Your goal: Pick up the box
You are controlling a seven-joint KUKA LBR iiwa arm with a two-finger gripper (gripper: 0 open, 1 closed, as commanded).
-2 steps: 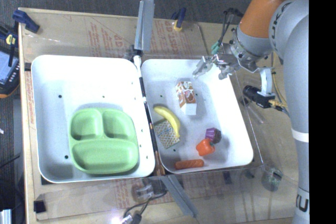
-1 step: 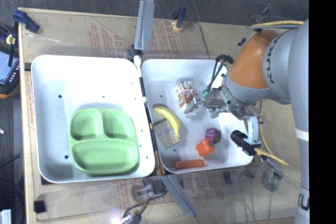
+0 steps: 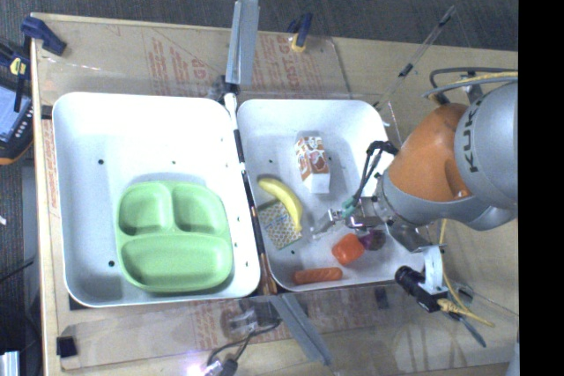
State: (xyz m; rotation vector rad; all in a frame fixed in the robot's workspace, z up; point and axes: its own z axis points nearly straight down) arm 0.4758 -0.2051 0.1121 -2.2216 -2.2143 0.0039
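Observation:
The box (image 3: 313, 161) is a small white and brown carton that lies in the upper middle of the right bin (image 3: 264, 123). My gripper (image 3: 333, 219) hangs low over the lower right part of that bin, below and to the right of the box and apart from it. It points left, toward the banana. The grey arm with its orange band (image 3: 423, 167) comes in over the bin's right rim. Nothing shows in the gripper.
A banana (image 3: 282, 199) and a patterned sponge (image 3: 280, 227) lie left of the gripper. An orange piece (image 3: 348, 250), a dark purple item (image 3: 371, 239) and a sausage (image 3: 317, 276) lie beneath and in front of it. The left bin (image 3: 88, 128) holds a green divided plate (image 3: 174, 236).

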